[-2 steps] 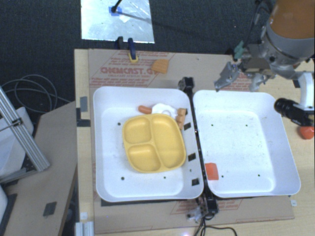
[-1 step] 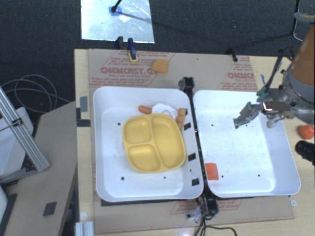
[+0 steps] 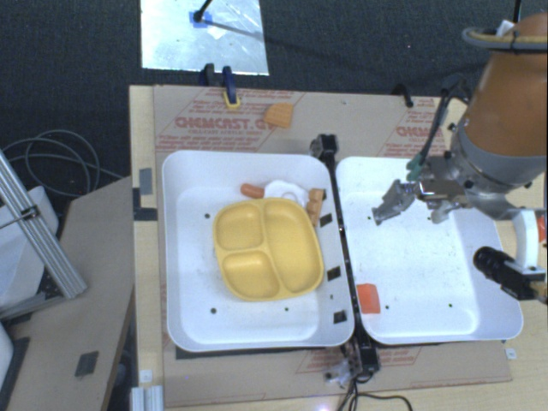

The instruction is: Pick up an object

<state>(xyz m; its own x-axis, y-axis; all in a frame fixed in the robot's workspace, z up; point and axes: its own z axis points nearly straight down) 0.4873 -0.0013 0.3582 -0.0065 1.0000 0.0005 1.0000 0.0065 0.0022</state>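
Note:
My gripper [image 3: 390, 205] hangs over the upper left part of the right bin [image 3: 428, 324], fingers pointing left and down, with nothing visible between them. A small orange block [image 3: 367, 297] lies near the right bin's front left corner, well below the gripper. In the left bin [image 3: 184, 315] a yellow divided plate [image 3: 266, 248] fills the middle. Behind the plate lie an orange sausage-shaped piece [image 3: 253, 191], a white cup-like item [image 3: 287, 192] and a small tan piece [image 3: 315, 201].
A black divider strip [image 3: 336, 229] runs between the two bins. An orange-tan block [image 3: 279, 115] sits on the cardboard behind the left bin. A black cylinder [image 3: 503, 271] on the arm's side overhangs the right bin's right edge.

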